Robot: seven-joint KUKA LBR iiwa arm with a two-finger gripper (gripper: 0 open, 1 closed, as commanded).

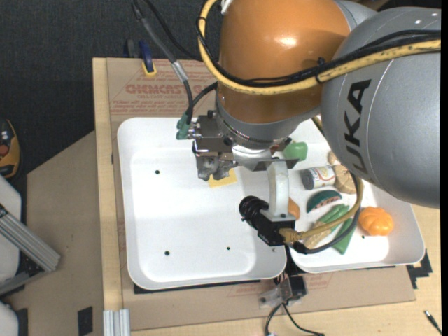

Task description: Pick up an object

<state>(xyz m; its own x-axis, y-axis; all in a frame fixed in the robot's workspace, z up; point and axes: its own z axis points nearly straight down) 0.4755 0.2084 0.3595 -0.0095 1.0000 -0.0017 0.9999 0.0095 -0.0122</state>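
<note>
Hovering low over the left bin (pixel 161 257), the gripper (pixel 213 165) sits just above a small yellow block (pixel 224 180), which lies on the bin floor right beneath its tip. Whether it grasps the block cannot be told. Well off toward the right bin (pixel 392 254) lie an orange fruit (pixel 376 220), a green pepper (pixel 336 219) and a small can (pixel 318 177).

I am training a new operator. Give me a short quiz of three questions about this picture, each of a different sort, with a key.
1. True or false: the gripper is over the left bin.
2. Which colour is the flat piece just under the gripper? A) yellow B) blue C) pink
3. Fill in: the orange fruit-like object lies in the ____ bin.

Key: 1 true; 2 A; 3 right.
</note>
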